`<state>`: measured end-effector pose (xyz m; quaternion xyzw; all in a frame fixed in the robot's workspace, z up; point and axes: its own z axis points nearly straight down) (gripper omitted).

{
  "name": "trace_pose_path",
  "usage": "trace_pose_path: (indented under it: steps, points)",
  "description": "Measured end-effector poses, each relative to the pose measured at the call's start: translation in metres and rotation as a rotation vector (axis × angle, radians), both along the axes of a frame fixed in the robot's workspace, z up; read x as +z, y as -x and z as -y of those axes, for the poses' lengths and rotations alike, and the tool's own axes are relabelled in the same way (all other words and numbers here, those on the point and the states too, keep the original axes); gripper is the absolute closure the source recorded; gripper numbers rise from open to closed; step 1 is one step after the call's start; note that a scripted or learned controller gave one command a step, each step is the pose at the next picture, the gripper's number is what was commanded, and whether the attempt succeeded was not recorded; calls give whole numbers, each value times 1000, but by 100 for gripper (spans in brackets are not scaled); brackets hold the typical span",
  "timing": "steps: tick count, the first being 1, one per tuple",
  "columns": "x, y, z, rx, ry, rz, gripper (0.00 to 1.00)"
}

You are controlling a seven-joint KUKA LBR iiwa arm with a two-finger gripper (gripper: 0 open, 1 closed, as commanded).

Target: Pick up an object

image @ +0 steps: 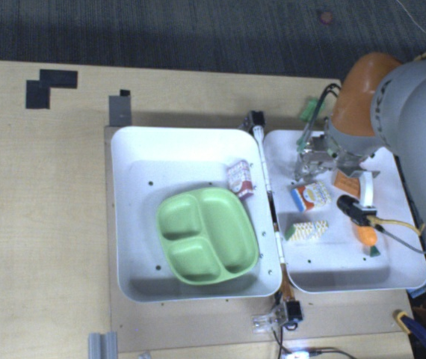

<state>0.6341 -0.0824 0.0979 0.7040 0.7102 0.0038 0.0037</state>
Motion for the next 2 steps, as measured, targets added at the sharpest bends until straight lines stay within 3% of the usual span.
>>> trace_pose_path:
  steps: [1,2]
  points:
    - [-11,-36,86,-6,3,-4,100]
    - [-12,-36,84,-5,1,-6,0]
